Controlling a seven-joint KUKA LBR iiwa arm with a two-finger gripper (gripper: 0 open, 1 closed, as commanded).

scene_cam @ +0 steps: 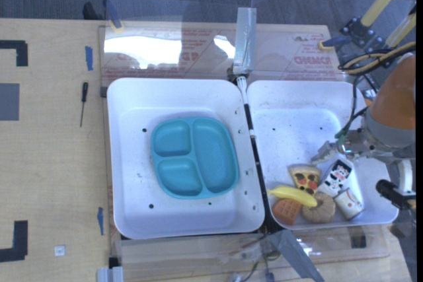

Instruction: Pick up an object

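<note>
Nearest the camera, along the front wall of the right-hand shallow white bin (pixel 291 102), lies a cluster of toy food: a round orange waffle-textured piece (pixel 287 210), a curved yellow plastic banana (pixel 295 194), a tan cookie-shaped disc (pixel 321 210), a small pizza-slice toy (pixel 305 177) and a white carton with black cow patches (pixel 339 176) beside a pale cup-like piece (pixel 350 203). The tool (pixel 338 149) hangs just above and behind the carton, close to touching it; whether it is released or clenched I cannot tell, and nothing shows between its parts. The carton looks light, stiff and smooth, so it may slip; taking it across its narrow flat sides seems soundest. The banana, thin and curved, would roll. Further out, the left bin (pixel 125 142) holds a teal three-compartment plastic plate (pixel 195 156), and a screwdriver (pixel 83 102) lies on the wooden desk (pixel 46 175).
</note>
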